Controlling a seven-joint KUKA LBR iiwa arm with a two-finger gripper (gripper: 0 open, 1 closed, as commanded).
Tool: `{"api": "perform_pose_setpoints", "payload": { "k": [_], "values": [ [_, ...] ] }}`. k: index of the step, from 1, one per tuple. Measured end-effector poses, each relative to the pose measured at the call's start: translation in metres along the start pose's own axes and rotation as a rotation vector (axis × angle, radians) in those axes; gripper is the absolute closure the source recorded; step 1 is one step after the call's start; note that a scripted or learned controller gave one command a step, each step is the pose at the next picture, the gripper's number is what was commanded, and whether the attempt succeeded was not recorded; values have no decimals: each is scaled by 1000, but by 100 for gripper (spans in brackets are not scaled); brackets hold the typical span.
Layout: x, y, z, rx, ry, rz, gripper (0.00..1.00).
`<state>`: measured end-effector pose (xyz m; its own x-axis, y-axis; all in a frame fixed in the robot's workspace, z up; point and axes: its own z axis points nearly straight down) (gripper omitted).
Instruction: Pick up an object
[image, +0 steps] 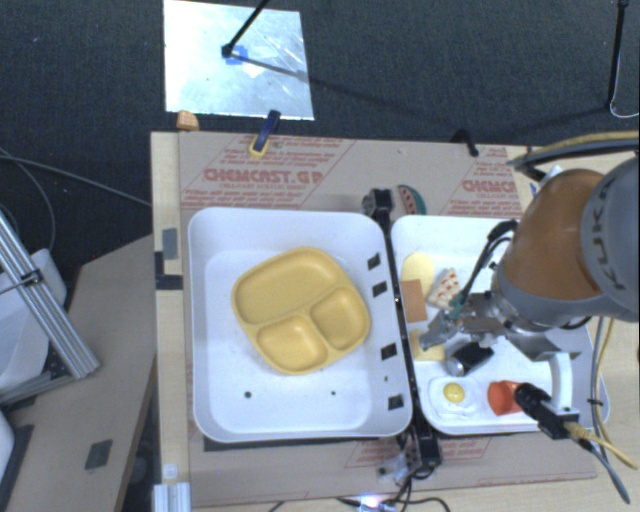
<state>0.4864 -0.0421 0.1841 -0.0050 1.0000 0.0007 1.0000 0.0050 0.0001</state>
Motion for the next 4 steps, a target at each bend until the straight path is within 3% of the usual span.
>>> {"api": "perform_pose_setpoints", "payload": {
  "k": [1, 2, 3, 4],
  "values": [
    [-44, -1, 53, 2, -1, 7, 0],
    [36, 8, -3, -7, 2, -7, 0],
    [65, 86, -60, -12, -1, -5, 0],
    [63, 83, -68, -5, -1, -5, 100]
  ]
}}
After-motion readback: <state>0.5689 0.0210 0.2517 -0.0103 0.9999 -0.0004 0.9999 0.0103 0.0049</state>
